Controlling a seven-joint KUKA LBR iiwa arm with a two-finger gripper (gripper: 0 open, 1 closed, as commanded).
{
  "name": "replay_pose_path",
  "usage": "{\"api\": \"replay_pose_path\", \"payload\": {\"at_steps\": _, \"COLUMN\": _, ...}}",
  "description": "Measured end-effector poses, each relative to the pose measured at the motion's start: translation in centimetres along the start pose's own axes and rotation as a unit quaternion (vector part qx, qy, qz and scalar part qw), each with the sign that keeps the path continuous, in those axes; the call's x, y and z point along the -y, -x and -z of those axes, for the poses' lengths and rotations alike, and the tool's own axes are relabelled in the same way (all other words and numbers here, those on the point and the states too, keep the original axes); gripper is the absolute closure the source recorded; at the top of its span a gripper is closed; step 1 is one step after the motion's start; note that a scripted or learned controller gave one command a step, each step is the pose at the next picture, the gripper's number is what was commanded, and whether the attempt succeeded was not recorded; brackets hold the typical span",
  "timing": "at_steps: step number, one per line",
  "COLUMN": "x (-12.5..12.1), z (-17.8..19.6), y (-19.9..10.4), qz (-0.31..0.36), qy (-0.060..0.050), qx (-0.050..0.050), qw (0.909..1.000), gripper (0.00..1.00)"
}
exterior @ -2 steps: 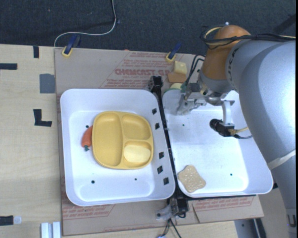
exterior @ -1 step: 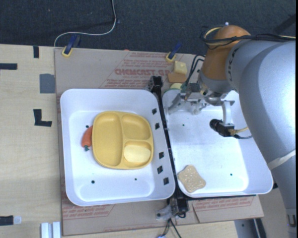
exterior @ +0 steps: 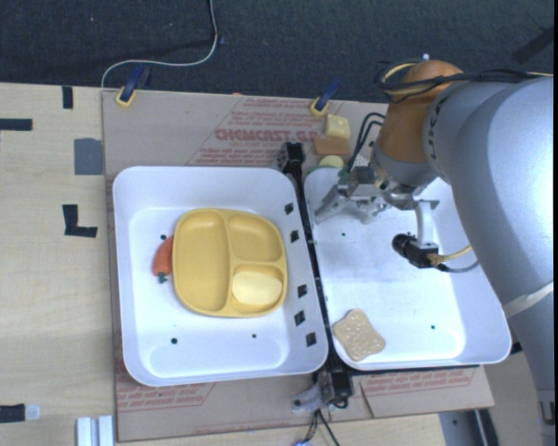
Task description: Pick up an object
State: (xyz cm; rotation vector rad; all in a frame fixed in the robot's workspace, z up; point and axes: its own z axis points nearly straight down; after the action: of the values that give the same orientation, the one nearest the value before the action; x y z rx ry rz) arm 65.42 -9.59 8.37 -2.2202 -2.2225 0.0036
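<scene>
My gripper hangs low over the far left corner of the right bin, under the orange band of the arm. Just beyond it, at the bin's back rim, sit a tan block and a small pale green piece. A speckled beige cracker-like piece lies near the right bin's front edge, well away from the gripper. In the left bin rests a yellow divided plate with a pale yellow lump in its front right section. An orange-red object pokes out from under the plate's left side.
The grey arm covers the right bin's far right side, with a black cable fitting hanging over the bin floor. A black divider with clips runs between the bins. Blue-and-yellow clamps hold the cardboard at the back.
</scene>
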Motion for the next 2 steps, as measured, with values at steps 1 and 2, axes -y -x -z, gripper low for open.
{"api": "replay_pose_path", "payload": {"at_steps": 1, "x": -1.36, "z": 0.04, "y": 0.19, "qz": 0.001, "qy": -0.001, "qx": 0.0, "qw": 1.0, "gripper": 0.0}}
{"api": "replay_pose_path", "payload": {"at_steps": 2, "x": -1.36, "z": 1.02, "y": 0.13, "qz": 0.001, "qy": 0.0, "qx": 0.0, "qw": 1.0, "gripper": 1.0}}
